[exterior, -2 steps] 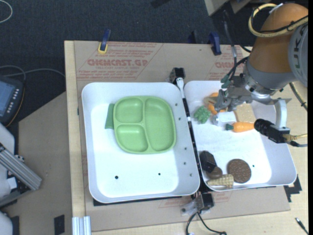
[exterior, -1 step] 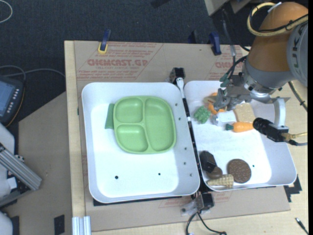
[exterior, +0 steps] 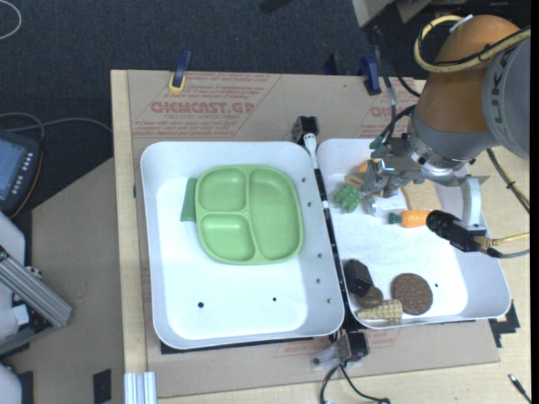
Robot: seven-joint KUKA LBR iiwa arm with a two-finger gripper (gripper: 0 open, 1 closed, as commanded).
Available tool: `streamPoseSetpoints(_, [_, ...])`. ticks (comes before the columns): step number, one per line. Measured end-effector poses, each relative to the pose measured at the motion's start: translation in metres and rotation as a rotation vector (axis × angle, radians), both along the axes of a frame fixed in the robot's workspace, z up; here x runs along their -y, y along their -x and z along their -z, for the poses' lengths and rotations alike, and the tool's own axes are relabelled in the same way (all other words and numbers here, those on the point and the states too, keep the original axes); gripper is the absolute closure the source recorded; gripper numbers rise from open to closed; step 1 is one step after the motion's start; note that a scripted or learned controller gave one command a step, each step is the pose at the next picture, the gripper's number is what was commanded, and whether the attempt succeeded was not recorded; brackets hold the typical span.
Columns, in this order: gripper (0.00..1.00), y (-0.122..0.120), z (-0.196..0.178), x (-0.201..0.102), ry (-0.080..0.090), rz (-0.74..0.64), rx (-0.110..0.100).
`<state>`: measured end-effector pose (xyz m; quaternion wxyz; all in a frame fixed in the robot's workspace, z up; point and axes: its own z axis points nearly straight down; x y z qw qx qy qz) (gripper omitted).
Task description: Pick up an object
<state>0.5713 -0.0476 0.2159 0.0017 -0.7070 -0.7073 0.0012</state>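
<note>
Cardboard-topped bench (exterior: 253, 99) over dark carpet, bearing two white bins. Left bin (exterior: 168, 310): green divided plate (exterior: 249, 213) at centre frame. Right bin (exterior: 480, 293): green leafy toy (exterior: 347, 197) and orange carrot-like piece (exterior: 411, 219) at upper middle, brown round disc (exterior: 412, 293) and dark lump (exterior: 357, 274) at lower edge. Gripper (exterior: 376, 183) low over the green toy; grip state impossible to tell

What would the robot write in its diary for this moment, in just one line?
arm: over right bin | gripper: low beside green toy | hold: none seen | carrot, brown cookie: lying loose | left bin: green divided plate
</note>
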Motion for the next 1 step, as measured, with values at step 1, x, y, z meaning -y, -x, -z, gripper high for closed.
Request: streamPoseSetpoints(1, [1.00, -0.0061, -0.0146, 0.0070, 0.002, 0.000, 0.007])
